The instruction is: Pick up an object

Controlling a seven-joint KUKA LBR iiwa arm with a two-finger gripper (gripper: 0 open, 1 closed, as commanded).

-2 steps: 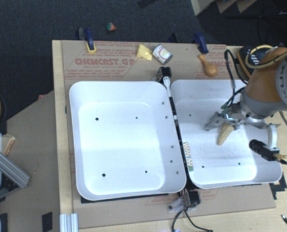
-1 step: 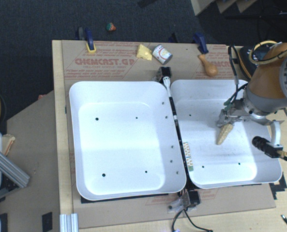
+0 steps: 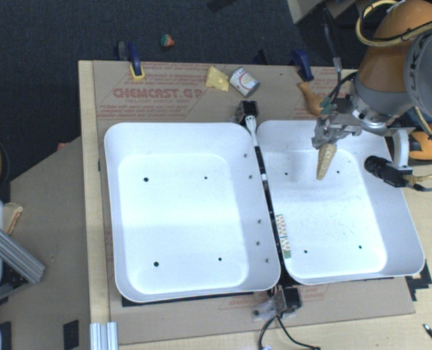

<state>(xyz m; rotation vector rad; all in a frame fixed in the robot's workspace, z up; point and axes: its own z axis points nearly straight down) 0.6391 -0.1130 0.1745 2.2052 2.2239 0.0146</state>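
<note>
End effector (image 3: 329, 141) gripping tan cone (image 3: 325, 161) above right bin (image 3: 390, 257).

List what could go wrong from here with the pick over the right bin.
1. The tan cone-shaped object hangs point-down from the gripper with little of it gripped, so it could slip and drop back into the right bin.
2. The gripper works near the bin's back rim; a sideways move might clip that rim.
3. The black cable lies beside the arm's wrist and could snag as the arm moves.
</note>
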